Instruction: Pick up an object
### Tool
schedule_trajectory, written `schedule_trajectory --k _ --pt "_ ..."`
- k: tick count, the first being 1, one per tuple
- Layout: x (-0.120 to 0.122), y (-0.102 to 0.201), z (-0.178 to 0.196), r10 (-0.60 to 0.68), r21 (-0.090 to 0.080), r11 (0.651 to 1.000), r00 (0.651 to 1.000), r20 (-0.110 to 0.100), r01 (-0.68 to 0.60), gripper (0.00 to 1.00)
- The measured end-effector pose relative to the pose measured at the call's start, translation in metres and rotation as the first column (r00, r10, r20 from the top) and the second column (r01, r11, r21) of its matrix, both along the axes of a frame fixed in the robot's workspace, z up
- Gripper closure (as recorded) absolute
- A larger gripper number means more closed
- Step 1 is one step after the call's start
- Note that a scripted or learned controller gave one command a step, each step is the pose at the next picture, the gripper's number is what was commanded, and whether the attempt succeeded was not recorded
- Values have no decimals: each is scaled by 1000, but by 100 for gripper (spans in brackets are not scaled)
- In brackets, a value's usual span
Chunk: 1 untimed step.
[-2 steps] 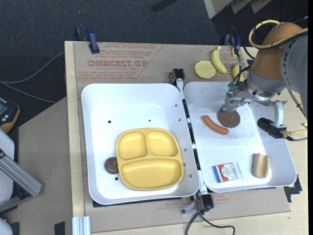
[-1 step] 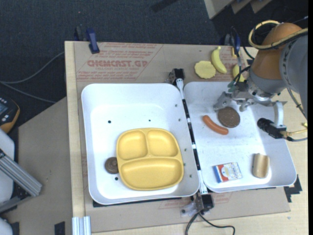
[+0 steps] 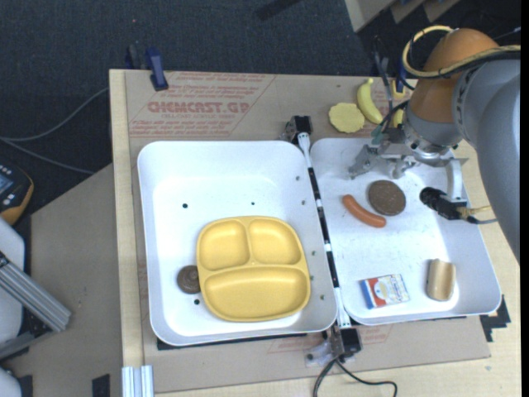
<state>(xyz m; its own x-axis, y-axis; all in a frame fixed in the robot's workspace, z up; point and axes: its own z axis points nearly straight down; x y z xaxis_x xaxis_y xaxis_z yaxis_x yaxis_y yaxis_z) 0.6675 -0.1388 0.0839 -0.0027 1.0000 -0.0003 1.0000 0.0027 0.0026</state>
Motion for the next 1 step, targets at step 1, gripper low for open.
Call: schedule_trajectory --k 1 --pt "-64 4 1 -4 2 1000 1000 -9 5 0"
